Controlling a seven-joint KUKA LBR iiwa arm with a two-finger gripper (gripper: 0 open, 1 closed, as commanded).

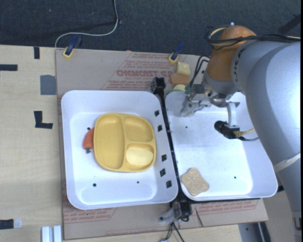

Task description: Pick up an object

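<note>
A: Reading left to right, what lies in each bin?

B: The left bin [73,185] holds a yellow plate [125,141] with an orange-red piece [88,139] tucked at its left edge, partly hidden beneath the rim. The right bin [242,188] holds a tan cracker [194,181] near its front left corner.

A: Where does the claw [194,104] stand relative to the cracker?

B: At the bin's far left corner, low over the floor; the cracker lies well apart, straight toward the near wall, so it seems the likeliest target.

A: Is the claw spread or pressed together?

B: That cannot be told; the wrist and cables blur it. Small blocks [181,73] beyond the rim on the tabletop [20,185] are hard to identify.
</note>
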